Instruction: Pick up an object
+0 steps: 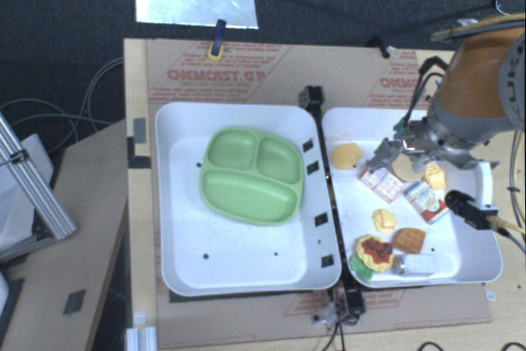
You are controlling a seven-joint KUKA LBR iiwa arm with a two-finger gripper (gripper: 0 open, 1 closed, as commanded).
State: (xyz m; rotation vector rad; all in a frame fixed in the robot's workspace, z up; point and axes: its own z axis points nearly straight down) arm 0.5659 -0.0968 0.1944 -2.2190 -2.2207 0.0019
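Reaching in from the right, over the right bin (470, 256), with the grey and orange arm (483, 90) bent low above the far side of that bin. Hanging down at the end of it, the gripper (385, 155), just above a pink and white packet (383, 183) and close to touching it. Too small and too blurry to say if open or shut, and not seen to be holding anything. Lying flat on the white floor of the right bin, that packet, near the middle of the toys. Sitting just left of the gripper, a yellow bread-like piece (347, 154). Resting to the right of the packet, a small red, white and blue carton (425, 200), with a yellow chunk (434, 175) just behind it and maybe a pale round disc (406, 170) between them, partly hidden. Lying nearer the front, a little yellow lump (384, 219), then a brown waffle square (408, 240), then a toy pizza on a small green dish (373, 252) in the front left corner, with a white piece (420, 263) just beside it. Sitting side by side with the right bin, touching along the middle, the left bin (187, 247). Lying in the middle of that left bin, a green plate (251, 175) with three parts.
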